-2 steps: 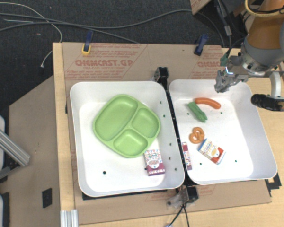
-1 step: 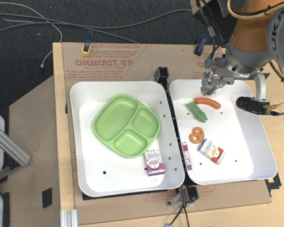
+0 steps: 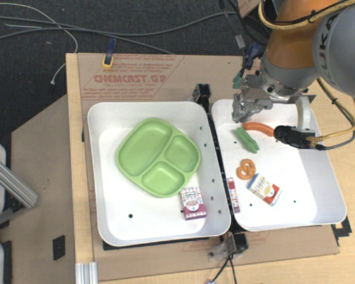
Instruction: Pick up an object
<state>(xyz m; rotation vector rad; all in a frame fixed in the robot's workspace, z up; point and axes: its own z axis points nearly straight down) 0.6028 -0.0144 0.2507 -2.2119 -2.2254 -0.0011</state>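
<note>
My gripper (image 3: 247, 112) hangs low over the far left part of the right bin (image 3: 319, 182). Just beside it, toward the front, lies an orange carrot-like piece (image 3: 260, 126), and a green pod (image 3: 247, 139) lies slantwise in front of that. A small brown pretzel (image 3: 245, 170) and a little orange-and-white carton (image 3: 264, 189) lie further forward in the same bin. Nothing shows hanging from the gripper.
The left bin (image 3: 103, 176) holds a green divided plate (image 3: 158, 157) and a small pink-and-white carton (image 3: 191, 203) at its front right. A thin red-and-white packet (image 3: 232, 194) lies along the right bin's left wall. The arm's black cable plug (image 3: 291, 136) hangs over the right bin.
</note>
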